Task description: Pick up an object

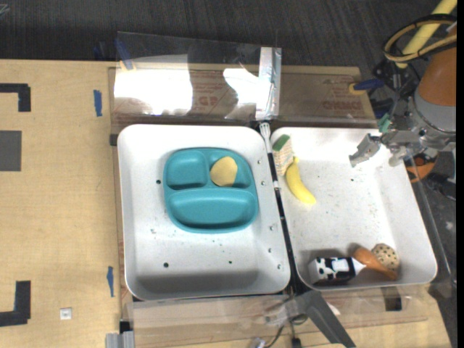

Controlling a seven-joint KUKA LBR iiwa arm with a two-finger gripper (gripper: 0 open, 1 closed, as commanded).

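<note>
Banana (298, 183): smooth yellow curved fruit lying in the right bin (348, 223), close to its left wall, stem end toward the far rim.
Packet (282, 151): small cream and green item just above the banana's upper end, against the same wall; too small to tell what it is.
Cow toy (336, 268): black-and-white, rounded, lying on its side near the right bin's near rim.
Carrot-like toy (368, 259): orange and tapered, touching the cow toy's right end.
Speckled ball (386, 254): tan with dark dots, resting beside the orange piece in the near right corner.
Right bin: shallow white plastic with rounded corners, its floor peppered with dark specks.
Gripper (383, 148): grey metal, over the right bin's far right corner; its two fingers stand apart with nothing between them.
Arm (437, 93): enters from the right, orange band above the wrist, yellow and black cables looped above it.
Banana to gripper: the banana lies well to the left of the gripper and a little nearer the camera; the three toys lie well apart from it along the near rim.
Left bin (145, 223): the same white plastic, touching the right bin along its side.
Teal tray (210, 201): glossy divided plate with rounded compartments, in the middle of the left bin.
Yellow lump (223, 170): rounded and matte, sitting in the tray's upper right compartment.
Bench (51, 216): light wood with black corner marks and blue tape pieces.
</note>
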